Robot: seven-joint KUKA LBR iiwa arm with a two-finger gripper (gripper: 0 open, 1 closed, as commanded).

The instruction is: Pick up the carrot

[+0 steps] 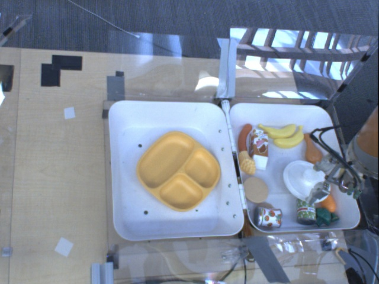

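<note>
Right bin, contents: bananas at the far edge; a reddish sausage and a small printed carton toward the far-left corner; a corn cob along the left wall; a round tan disc below it; a printed can at the near-left corner; a white bowl near the middle; an orange piece by the right wall, identity uncertain.

Task item: carrot, orange with a dark green top, lying in the near-right corner, touching or just beside a small green-labelled can.

Left bin: a yellow divided plate at its centre.

Claw: gripper, entering from the right edge, sits low over the near-right corner between the bowl and the carrot. Nothing is seen between its fingers; whether they stand apart or together cannot be told, as wrist and cables cover them.

Step in hand, as judged: closing in on the carrot. Handling notes: the carrot is crowded by the can on its left and the bin wall on its right, so the fingers should straddle the orange body across its narrow width, away from the leafy end, and descend without nudging the can. Lift straight up and confirm the carrot sits between the fingers before clearing the wall.
</note>
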